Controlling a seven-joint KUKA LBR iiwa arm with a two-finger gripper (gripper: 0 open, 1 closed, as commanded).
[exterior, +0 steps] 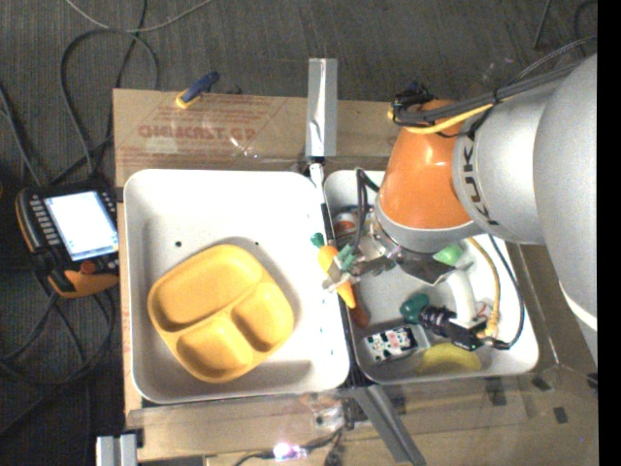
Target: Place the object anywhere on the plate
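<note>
Take the yellow plate as your landmark: it lies tilted in the left bin, three compartments up, nothing on it. To its right, your arm fills most of the right bin, its orange band directly over that bin's upper half. Just right of the plate, over the divider between the bins, you see the end effector clenched on a small carrot toy, orange with a green top. Farther right of the plate, low in the right bin, lie a banana, a small printed box and a green piece. The carrot toy is off the plate, above the bin wall.
</note>
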